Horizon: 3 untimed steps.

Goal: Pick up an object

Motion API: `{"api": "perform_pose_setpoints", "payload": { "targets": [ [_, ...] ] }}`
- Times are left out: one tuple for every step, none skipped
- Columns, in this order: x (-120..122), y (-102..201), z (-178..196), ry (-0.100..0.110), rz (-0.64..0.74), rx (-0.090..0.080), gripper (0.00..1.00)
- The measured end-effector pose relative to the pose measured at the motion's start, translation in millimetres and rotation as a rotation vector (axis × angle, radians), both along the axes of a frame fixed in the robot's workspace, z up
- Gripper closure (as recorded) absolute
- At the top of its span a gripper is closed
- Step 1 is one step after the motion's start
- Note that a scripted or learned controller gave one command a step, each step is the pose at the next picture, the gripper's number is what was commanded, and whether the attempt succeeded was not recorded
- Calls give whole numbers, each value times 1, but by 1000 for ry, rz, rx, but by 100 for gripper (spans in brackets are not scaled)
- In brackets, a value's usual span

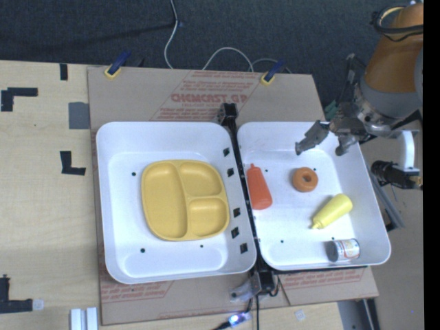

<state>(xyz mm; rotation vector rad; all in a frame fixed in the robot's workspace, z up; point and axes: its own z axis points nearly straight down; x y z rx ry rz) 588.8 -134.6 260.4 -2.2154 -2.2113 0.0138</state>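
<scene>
The right bin (pixel 275 139) holds an orange-red bottle (pixel 258 188) by its left wall, a brown doughnut (pixel 304 179) in the middle, a yellow squeeze bottle (pixel 331 210) lower right, and a small silver can (pixel 342 250) lying near the front corner. My gripper (pixel 322 140) hangs over the far right part of this bin, above and slightly right of the doughnut. Its two dark fingers are spread apart with nothing between them, so it is open.
The left bin (pixel 117 150) carries a yellow divided plate (pixel 184 199). A black clip strip runs along the seam between the bins. Both bins rest on a cardboard sheet (pixel 206 95) held by blue-yellow clamps. A white cable loops at the back.
</scene>
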Motion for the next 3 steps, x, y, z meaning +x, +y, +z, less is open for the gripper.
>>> {"api": "perform_pose_setpoints", "payload": {
  "targets": [
    [2,0,8,-12,4,-2,0],
    [1,1,-36,-9,3,-2,0],
    [-5,4,-98,-9,3,-2,0]
  ]
}}
